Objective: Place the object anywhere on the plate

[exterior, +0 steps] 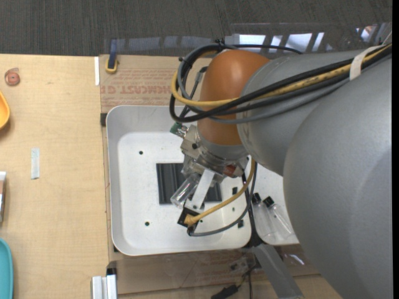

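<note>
White plastic is seen all round the tool, which is hung low inside the bin, over a dark ribbed square, likely to reach down there. Whether it is spread or pressed together cannot be told. No plate or object can be picked out.

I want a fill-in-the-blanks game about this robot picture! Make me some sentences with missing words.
1. The bin under the pincer is the colour ____.
2. The dark rectangle lies ____ the bin.
3. The big round band above the robot's wrist is ____.
4. The thin cable looping by the pincer is ____.

Missing words: white; inside; orange; yellow
</note>
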